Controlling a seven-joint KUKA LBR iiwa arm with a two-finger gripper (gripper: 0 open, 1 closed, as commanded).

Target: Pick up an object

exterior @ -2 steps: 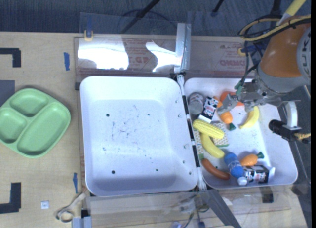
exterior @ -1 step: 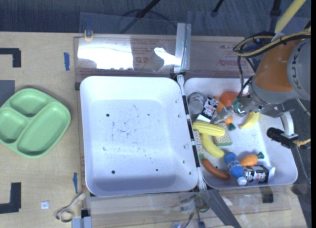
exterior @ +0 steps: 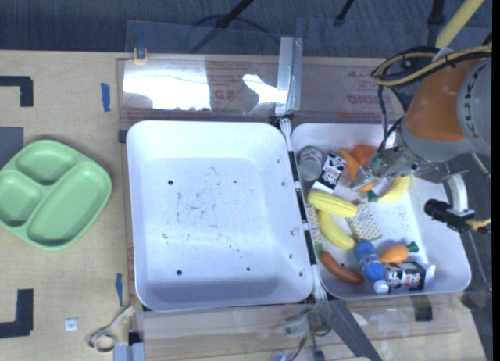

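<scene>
Gripper [exterior: 380, 173] low over the right bin [exterior: 453, 277], among the toys at its upper end.
You cannot tell how its fingers stand; the wrist and clutter hide them. Just beside it lie a yellow piece [exterior: 398, 188] and an orange piece [exterior: 362, 154]; two bananas [exterior: 334, 215], a sausage [exterior: 341, 269] and a carrot [exterior: 395, 254] fill the bin. The left bin [exterior: 211, 211] adjoins it.

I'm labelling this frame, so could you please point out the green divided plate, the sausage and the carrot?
green divided plate [exterior: 51, 194], camera view, on its long compartment.
sausage [exterior: 341, 269], camera view, on its middle.
carrot [exterior: 395, 254], camera view, on its orange body.
</scene>
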